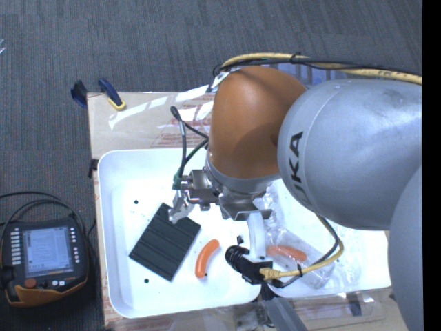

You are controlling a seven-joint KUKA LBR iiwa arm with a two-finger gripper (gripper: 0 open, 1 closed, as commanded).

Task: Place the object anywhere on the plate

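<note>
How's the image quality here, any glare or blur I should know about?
In the camera view, the white bin is brightly lit, nearly washed out. Glare streaks the shiny cardboard behind it. The arm's orange band looms large and slightly soft. The black plate and orange sausage stay sharp, with faint shadows.

arm (324, 150): hides much of bin (114, 205) | second sausage (286, 254): partly covered | pendant (45, 257): screen illegible

We note an orange sausage (206, 258), curved, lying flat on the white bin floor just below the gripper (180, 211). A black ribbed plate (165, 242), square, lies flat and skewed directly beneath the gripper, just left of the sausage, apart from it.
</note>
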